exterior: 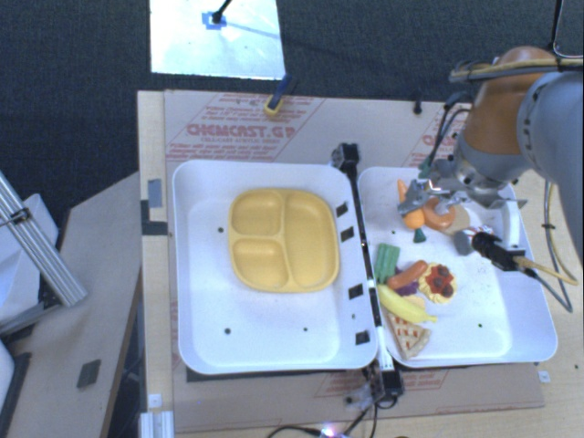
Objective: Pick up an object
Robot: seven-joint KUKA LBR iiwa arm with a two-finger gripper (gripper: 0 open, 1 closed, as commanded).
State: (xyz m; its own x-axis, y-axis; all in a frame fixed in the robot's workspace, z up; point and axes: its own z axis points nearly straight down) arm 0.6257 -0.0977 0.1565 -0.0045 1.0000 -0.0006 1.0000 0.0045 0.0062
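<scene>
Toy food lies in the right bin [520,336]: a waffle [408,336], banana [407,305] and hot dog [408,275] below the hand [429,196]; an orange piece [429,215] sits just beneath it. All are judged light, rigid, slippery; the banana's middle suits gripping. Whether the hand is spread or closed cannot be told.

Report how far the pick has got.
Done: the gripper is down in the right bin, at the orange toy carrot near its back. In hand: nothing can be confirmed as held; the view is too small to show a grasp. Left: securing and lifting one item. The toy food pile lies untouched at the bin's left side, and the yellow plate sits in the left bin.
</scene>
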